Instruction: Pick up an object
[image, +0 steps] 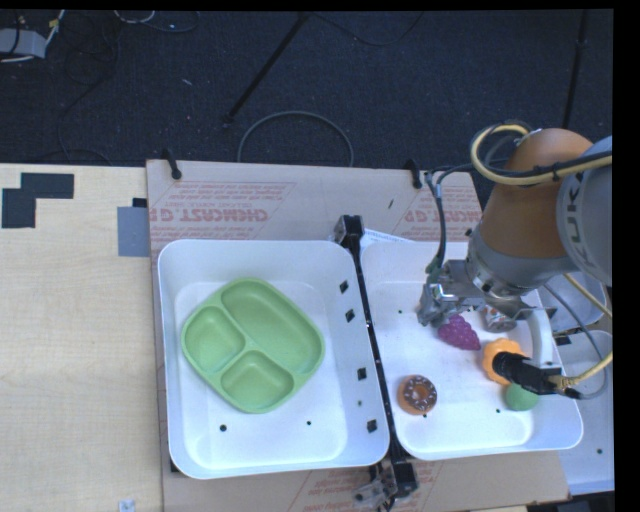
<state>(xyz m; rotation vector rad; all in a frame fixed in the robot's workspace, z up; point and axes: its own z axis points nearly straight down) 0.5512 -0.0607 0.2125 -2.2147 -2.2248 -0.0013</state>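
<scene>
In the right bin (470, 435) lie a purple grape bunch (459, 332), a brown frosted doughnut (417, 394), an orange piece (499, 356) and a green piece (520, 397). My gripper (437, 303) reaches down into this bin from the right, its tip just left of and above the grape bunch, touching or nearly touching it. The wrist body hides the fingertips.
The left bin (190, 440) holds a light green divided plate (251, 343). A black divider (362, 330) runs between the two bins. Cables loop around the arm at the right. Cardboard lies under the bins.
</scene>
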